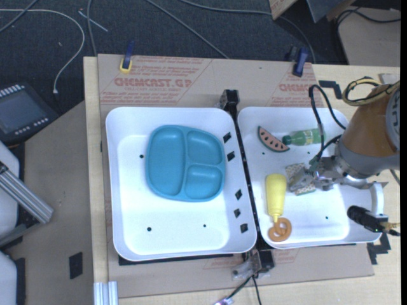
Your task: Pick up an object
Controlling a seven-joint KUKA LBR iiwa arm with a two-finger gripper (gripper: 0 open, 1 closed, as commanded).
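Over the right bin (331, 230) our gripper (310, 178) hangs low, its tip at a small mottled grey-brown object (297, 176) — whether it is closed on it we cannot tell. That object sits just right of the yellow bottle (275, 194), whose long axis runs near to far, with an orange ring (279, 229) touching its near end. Beyond it lie a watermelon slice (271, 139) and a green bottle (304, 136), side by side. We judge the yellow bottle the 1 crowding neighbour — a leftward drift would nudge it.
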